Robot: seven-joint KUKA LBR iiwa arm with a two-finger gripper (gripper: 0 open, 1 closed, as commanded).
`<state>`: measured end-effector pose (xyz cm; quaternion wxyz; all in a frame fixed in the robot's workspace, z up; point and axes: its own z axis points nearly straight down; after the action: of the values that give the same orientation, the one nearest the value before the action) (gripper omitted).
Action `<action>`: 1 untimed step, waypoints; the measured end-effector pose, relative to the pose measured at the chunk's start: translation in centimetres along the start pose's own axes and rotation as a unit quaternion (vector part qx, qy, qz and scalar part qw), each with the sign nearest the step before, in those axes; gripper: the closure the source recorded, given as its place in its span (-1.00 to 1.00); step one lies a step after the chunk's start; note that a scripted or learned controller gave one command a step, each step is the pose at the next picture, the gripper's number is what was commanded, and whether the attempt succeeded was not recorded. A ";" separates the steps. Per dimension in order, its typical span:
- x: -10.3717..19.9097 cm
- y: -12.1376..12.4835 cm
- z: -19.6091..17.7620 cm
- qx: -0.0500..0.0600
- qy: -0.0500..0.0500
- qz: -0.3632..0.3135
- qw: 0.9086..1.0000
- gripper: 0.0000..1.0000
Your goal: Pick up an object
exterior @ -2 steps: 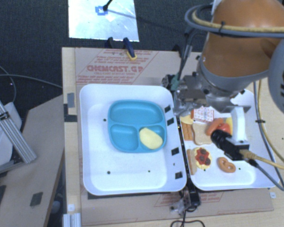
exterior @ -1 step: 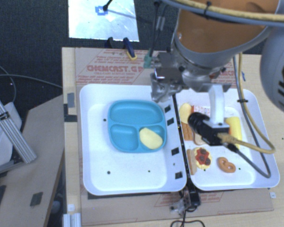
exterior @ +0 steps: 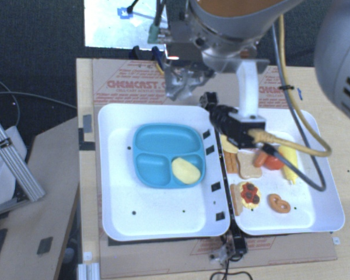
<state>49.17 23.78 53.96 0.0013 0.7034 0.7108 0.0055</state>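
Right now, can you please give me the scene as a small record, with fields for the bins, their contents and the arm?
left bin: holds a blue divided plate
plate contents: a yellow potato-like piece in the lower right compartment
right bin: holds a toast slice, a red piece, a yellow banana-like piece, a small pizza, a pretzel
arm: over the top of the bins
gripper: above the left bin's far edge; fingers unclear

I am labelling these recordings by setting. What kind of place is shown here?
Probably a robotics lab bench: two white bins side by side, toy food such as a pretzel, and a robot arm with loose cables.
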 end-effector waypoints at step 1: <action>-1.6 -0.4 17.8 0.012 -0.007 0.005 1.000 -1.00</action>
<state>49.00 22.27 36.12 -0.0028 0.7072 0.7069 -0.0079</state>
